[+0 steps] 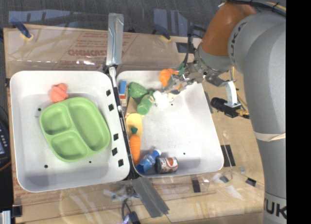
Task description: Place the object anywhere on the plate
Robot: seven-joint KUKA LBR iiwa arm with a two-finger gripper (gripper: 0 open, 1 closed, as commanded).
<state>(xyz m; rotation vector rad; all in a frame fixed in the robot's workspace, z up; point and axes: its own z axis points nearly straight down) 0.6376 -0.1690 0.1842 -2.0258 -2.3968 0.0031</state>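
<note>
— Where's the hand (176,86)?
— Low at the right bin's (194,135) back edge, beside the orange toy (165,76); grip unclear.
— Risk?
— Crowded toys: it could snag the green bottle (145,104), never reaching the plate (74,128).

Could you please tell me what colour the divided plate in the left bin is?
Light green; the plate shows plainly in the camera view.

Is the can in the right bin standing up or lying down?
Lying down. The can rests on its side against the bin's near wall, one end facing left.
</note>
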